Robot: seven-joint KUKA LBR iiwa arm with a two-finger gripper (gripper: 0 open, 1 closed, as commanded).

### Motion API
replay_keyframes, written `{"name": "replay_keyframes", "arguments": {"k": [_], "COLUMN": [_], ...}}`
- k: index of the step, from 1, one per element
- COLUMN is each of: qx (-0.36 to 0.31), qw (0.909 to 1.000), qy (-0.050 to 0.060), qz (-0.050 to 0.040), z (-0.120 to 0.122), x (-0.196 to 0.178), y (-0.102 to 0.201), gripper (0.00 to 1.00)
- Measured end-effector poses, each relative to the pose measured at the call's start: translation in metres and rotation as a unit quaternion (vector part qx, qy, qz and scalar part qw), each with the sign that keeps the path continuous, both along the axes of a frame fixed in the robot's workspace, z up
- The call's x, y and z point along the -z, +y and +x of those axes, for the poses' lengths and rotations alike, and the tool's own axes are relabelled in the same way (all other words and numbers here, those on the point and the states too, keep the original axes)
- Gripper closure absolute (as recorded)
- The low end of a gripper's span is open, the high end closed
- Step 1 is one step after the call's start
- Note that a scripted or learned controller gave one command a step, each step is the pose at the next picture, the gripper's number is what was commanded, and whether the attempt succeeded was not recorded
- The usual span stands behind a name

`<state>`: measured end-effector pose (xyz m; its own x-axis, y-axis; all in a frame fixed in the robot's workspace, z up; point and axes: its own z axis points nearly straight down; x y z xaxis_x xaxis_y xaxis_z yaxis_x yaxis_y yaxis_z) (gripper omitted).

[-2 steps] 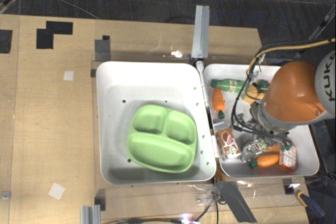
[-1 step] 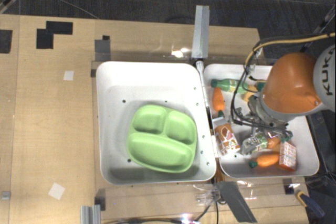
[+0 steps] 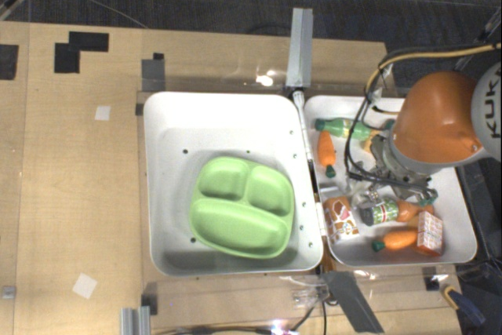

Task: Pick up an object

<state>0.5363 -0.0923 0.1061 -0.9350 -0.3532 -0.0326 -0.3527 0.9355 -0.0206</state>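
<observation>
My gripper (image 3: pixel 390 191) hangs low over the right bin (image 3: pixel 464 247), under the arm's orange band (image 3: pixel 435 121). Directly beneath it lies a small can with a green label (image 3: pixel 381 213), partly covered by the wrist. To its left rests a brown snack packet (image 3: pixel 341 218). An orange carrot with a green tip (image 3: pixel 397 241) and a red-and-white carton (image 3: pixel 430 234) lie near the front wall. A second carrot (image 3: pixel 326 151) and a green bottle (image 3: pixel 342 126) sit at the bin's far left. I see nothing lifted off the floor.
The left bin (image 3: pixel 169 129) holds a green three-section plate (image 3: pixel 243 206). A metal post (image 3: pixel 299 51) stands behind the wall between the two bins. Cables (image 3: pixel 369 110) loop from the arm over the right bin's back.
</observation>
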Motion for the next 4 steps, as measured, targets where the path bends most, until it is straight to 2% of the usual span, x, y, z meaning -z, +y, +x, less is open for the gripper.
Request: {"name": "replay_keyframes", "arguments": {"k": [1,2,3,4], "qx": [-0.159,-0.142,-0.348,-0.385], "qw": [0.9872,0.9898,0.9375,0.9227], "qy": [0.012,0.013,0.016,0.011], "qz": [-0.0005,0.0013,-0.0022,-0.0065], "z": [0.048,0.065,0.109,0.129], "x": [-0.096,-0.129,-0.041,-0.123], "y": [-0.030,0.010,-0.023,-0.008], "gripper": [1.00,1.00,1.00,1.00]}}
